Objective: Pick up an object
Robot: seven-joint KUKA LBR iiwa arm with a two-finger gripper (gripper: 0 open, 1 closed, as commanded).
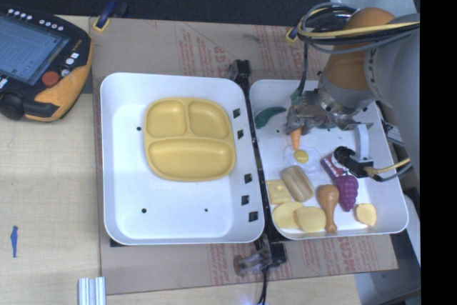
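My jaws (296, 126) sit over a little orange carrot (295, 137) in the right bin (385, 225). It points straight down the frame. I cannot tell if they grip it.

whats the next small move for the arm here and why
Probably a short straight lift, to test the grip. The gripper sits low in the right bin, right over the small orange carrot, whose tip pokes out just below it. Whether it is actually gripped cannot be told. The yellow piece lies just below, so rising straight up avoids knocking it.
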